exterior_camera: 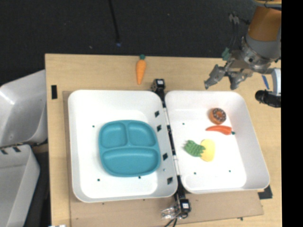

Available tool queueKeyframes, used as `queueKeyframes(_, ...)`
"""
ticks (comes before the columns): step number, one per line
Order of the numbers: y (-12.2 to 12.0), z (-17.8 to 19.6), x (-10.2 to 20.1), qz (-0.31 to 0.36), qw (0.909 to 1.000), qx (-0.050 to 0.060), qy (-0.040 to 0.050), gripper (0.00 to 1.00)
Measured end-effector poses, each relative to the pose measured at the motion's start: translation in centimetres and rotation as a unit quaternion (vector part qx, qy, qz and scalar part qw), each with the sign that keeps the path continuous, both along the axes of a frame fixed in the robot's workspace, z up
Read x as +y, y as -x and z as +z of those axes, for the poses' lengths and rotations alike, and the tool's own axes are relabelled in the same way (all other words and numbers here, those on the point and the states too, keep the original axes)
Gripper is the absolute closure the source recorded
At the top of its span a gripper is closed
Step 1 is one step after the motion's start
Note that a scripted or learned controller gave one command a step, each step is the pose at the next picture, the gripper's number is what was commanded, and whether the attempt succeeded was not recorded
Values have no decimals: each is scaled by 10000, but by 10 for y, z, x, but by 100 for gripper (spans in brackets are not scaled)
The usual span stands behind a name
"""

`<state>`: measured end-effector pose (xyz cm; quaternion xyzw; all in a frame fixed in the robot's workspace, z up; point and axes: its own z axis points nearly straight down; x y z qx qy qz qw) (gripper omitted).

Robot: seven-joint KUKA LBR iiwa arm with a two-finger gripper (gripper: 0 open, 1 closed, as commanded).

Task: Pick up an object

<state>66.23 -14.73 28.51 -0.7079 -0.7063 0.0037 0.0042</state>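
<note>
Blue divided plate in left bin, carrot on bench

In the right bin, a round brown-red disc is seen near the far side. Just below it, an orange-red pepper lies crosswise. Nearer the middle, a yellow piece is touched by a green leafy piece.
</note>
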Motion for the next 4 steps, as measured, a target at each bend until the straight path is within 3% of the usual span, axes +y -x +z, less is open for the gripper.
queueKeyframes(1,-2,8,0,11,10000,-67,6,0)
queueKeyframes(4,14,-158,11,23,10000,-42,10,0)
